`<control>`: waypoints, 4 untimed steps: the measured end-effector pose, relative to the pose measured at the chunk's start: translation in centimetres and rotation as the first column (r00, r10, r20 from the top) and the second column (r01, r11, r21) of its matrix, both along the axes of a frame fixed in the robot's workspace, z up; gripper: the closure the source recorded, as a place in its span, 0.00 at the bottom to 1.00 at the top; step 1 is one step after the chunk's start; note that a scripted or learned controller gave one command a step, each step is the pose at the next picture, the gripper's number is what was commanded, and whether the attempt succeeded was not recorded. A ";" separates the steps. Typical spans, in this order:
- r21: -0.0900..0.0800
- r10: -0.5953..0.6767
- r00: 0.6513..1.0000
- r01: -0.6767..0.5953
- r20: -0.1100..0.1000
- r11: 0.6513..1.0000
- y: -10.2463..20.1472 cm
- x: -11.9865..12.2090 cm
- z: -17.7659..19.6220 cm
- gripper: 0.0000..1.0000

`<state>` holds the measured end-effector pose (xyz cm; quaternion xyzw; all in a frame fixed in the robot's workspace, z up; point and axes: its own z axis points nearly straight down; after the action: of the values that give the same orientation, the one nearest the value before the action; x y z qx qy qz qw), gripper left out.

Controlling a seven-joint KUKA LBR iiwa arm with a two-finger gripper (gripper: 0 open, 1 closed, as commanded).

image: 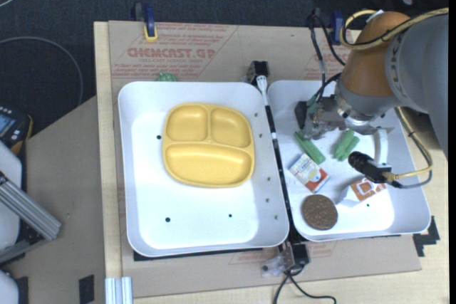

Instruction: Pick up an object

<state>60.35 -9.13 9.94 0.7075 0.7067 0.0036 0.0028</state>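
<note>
Gripper [318,126] sits low in the right bin [406,213], just above 2 green sticks [311,150]; you cannot tell its state from here. Below them lie a small carton [307,171] and a brown disc [318,211]. Left bin [142,210] holds a yellow divided plate [208,144].

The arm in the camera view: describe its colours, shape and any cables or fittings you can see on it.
The arm is a thick, rounded grey body with a smooth orange band above the wrist. Below the band sits a grey wrist flange, then the dark gripper. A yellow cable loops over the orange band, and black cables run beside it down toward the gripper. No lettering can be made out.
</note>
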 end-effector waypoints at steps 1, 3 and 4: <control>0.003 0.007 1.000 -0.007 -0.011 1.000 8.2 -9.1 9.0 1.00; 0.000 0.000 1.000 0.000 0.008 1.000 11.7 -12.3 30.8 1.00; -0.001 0.000 1.000 0.000 -0.016 1.000 11.8 -12.5 25.1 1.00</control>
<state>47.88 2.64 35.01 0.7076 0.7066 -0.0026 -0.0023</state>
